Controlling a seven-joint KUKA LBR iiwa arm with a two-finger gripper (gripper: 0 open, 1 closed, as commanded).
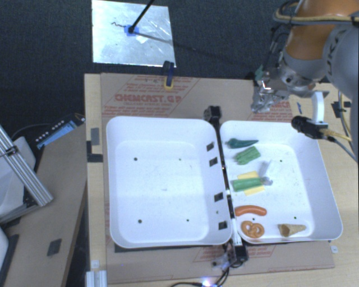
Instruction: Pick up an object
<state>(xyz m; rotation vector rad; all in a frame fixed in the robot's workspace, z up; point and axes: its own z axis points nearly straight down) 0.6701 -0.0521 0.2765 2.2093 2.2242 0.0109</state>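
The arm point(343, 47) is wearing smooth grey shells, with a broad orange band point(317, 29) wrapping round it above the wrist. Thin dark cables point(283, 14) are looping beside the band. The tool point(263, 101) is showing as a small cluster of silvery metal parts, and a tiny greenish piece point(259, 73) seems to be sitting just above it.

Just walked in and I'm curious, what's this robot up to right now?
The grey arm's two-finger gripper hangs above the far edge of the right white bin. In that bin lie a green ridged piece, an orange sausage, a brown pretzel and a tan cone, among others. Nothing is picked up yet.
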